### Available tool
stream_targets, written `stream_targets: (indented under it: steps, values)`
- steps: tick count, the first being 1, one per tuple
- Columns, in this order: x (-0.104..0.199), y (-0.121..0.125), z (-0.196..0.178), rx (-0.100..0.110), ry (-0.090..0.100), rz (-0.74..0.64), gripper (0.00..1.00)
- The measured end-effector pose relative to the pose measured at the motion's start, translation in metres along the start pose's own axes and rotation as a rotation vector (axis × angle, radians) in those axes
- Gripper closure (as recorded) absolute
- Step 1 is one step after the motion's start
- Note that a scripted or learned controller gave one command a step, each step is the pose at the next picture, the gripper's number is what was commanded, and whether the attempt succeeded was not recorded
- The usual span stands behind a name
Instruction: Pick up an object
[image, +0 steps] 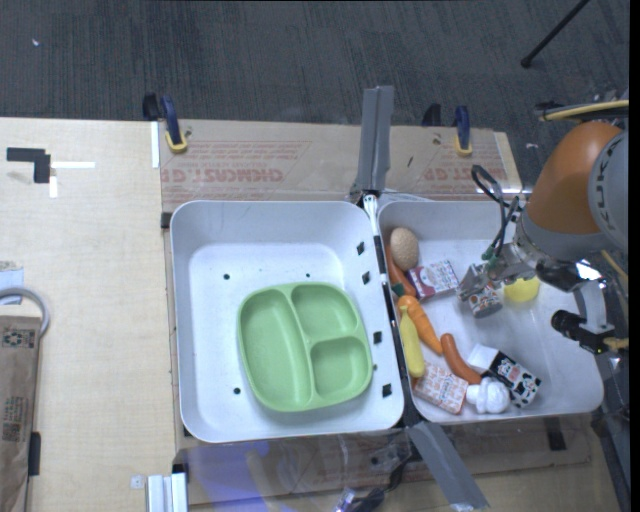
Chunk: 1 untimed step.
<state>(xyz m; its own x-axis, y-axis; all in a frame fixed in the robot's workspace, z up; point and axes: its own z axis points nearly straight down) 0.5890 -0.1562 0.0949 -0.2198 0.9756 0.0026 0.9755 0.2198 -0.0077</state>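
My gripper reaches down into the right bin from the right, below the orange band of the arm. Directly under its tip sits a small patterned carton, touching or nearly touching it. A yellow lemon-like piece lies just to the right of the tip. A red and white packet lies just to the left. Whether anything is gripped is hidden by the wrist.
The right bin also holds a tan egg, a carrot, a yellow banana-like piece, a sausage, a wafer packet, a white bottle and a cow-print carton. A green divided plate lies in the left bin.
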Motion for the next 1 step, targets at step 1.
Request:
stream_targets:
  steps: [1]
  values:
    - [0.0881, 0.0048, -0.0928, -0.001, -0.002, -0.022, 1.00]
